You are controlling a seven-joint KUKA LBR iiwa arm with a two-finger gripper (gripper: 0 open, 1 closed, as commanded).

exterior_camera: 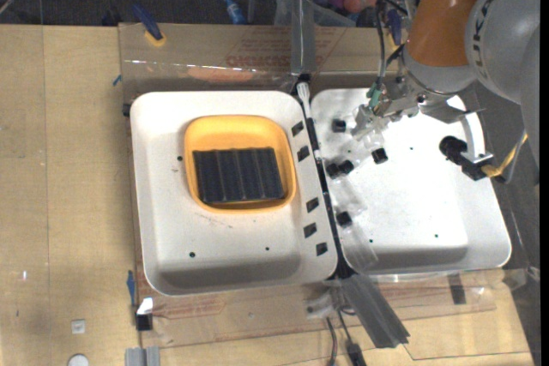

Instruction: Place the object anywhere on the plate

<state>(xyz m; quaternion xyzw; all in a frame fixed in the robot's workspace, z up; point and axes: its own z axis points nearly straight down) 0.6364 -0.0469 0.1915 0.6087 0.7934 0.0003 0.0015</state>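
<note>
one pincer [377,111] low over the right bin [412,210], grip unclear

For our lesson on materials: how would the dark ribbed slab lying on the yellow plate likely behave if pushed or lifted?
The dark ribbed slab lies flat and wide on the yellow plate, so it probably slides rather than rolls or tips. Its straight edges suggest it is stiff. The plate's raised rim would likely stop a push.

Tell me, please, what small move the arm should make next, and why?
Probably nothing beyond easing clear: the dark ridged object already lies on the yellow plate in the left bin, while the gripper sits over the right bin, far from it.
</note>
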